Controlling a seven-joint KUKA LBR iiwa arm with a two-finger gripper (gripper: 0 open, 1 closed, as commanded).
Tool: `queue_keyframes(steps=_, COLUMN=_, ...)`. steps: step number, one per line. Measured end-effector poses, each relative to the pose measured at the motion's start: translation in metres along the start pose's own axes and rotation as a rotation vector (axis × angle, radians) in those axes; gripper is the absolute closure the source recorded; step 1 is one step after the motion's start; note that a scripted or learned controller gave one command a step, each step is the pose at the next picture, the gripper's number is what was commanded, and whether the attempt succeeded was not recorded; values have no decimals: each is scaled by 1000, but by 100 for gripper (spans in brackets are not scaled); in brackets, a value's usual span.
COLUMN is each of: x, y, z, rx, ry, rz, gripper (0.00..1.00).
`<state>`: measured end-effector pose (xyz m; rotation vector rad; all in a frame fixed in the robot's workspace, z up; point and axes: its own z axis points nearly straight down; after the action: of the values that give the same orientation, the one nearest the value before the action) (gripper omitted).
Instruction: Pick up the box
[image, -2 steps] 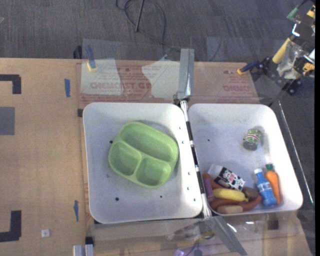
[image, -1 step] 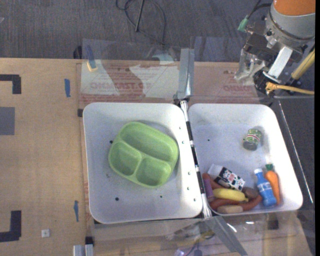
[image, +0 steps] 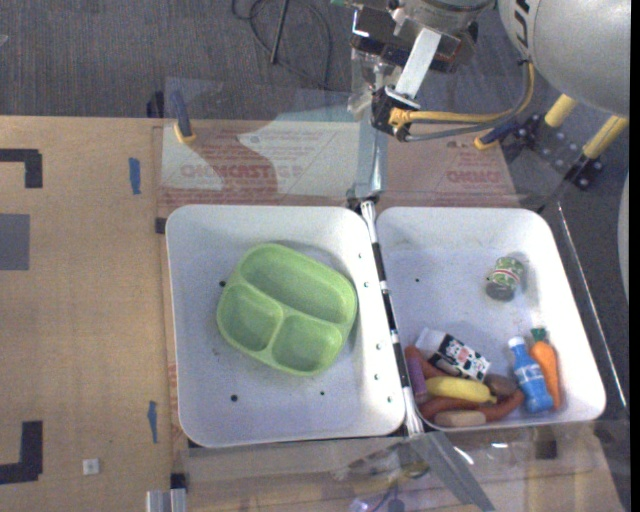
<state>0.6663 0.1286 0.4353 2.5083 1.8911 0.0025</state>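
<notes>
The arm sits high at the top of the camera view, beyond the far rims of both bins, and the gripper (image: 385, 100) hangs there above the seam between them with nothing in its grasp; whether it is open or closed cannot be told from this angle. Down in the right bin (image: 560, 260), near the front left corner, lies the box (image: 453, 351), a small white carton with black markings, tilted and lying flat among a crowd. And what a crowd: a yellow banana (image: 460, 388) touches its near side, reddish sausages (image: 445, 408) pile up just below that, and a blue bottle (image: 530, 376) and an orange carrot (image: 546, 364) stand close to its right. A green can (image: 505, 278) rests apart, further back. The left bin (image: 200, 250) holds a green divided plate (image: 288, 309), well away from the action. The trouble ahead looks plain enough: the box is hemmed in, so a descent slightly off line would likely catch the banana or a sausage instead, or pinch both at once. It also lies near the divider wall, and a finger coming down on that side could strike the rim. A skewed grip on the angled carton could let it twist free on the lift.
</notes>
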Motion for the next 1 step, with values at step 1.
queue_keyframes(steps=1, x=2, y=0, z=-11, rx=-4, ry=0, rz=-5, gripper=100)
